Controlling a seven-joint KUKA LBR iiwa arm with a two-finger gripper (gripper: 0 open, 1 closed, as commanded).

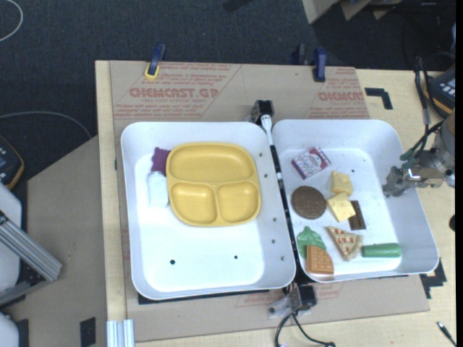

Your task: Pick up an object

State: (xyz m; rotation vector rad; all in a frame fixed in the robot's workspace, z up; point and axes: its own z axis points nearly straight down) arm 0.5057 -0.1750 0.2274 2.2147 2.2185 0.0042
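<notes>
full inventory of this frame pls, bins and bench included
divided plate: 1, yellow, left bin, toward its back
purple item: 1, left bin, tucked at the plate's left edge
white item: 1, left bin, below the purple item
packet: 1, maroon and white, right bin, back
round cookie: 1, brown, right bin, left-centre
cheese-like blocks: 2, pale yellow, right bin, centre
chocolate bar: 1, dark brown, right of lower block
pizza slice: 1, right bin, front
waffle piece: 1, orange, green top, front left
green cylinder: 1, front right
bins: 2, white, side by side
clamps: 2, bench's back edge
pincer: 1, grey, over right bin's right side
</notes>
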